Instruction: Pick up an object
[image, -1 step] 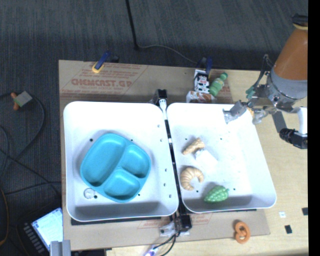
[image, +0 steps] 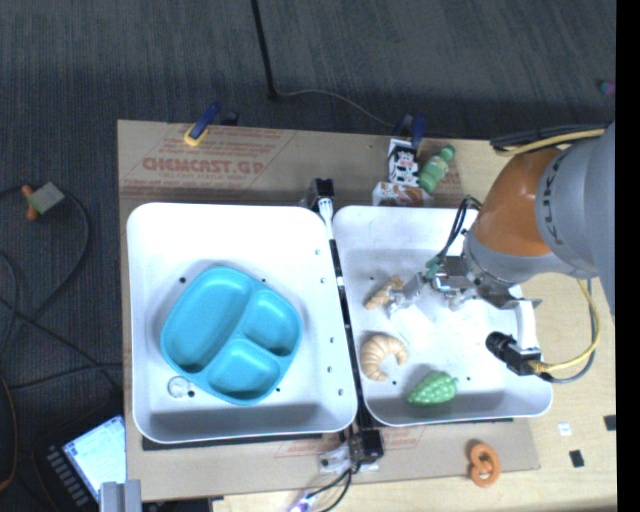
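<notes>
While lying crosswise, croissant (image: 383, 354) — ends rightward

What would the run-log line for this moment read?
arm: over right bin | gripper: beside small tan object | croissant, green object: untouched | left bin: blue tray

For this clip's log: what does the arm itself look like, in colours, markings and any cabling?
The arm is grey and rounded, with a broad orange band above the wrist and part of dark lettering on the grey shell. A thin black cable runs from the band to the small metallic gripper. A white bracket with a black fitting sits beside the wrist, trailing a yellow cable.
</notes>
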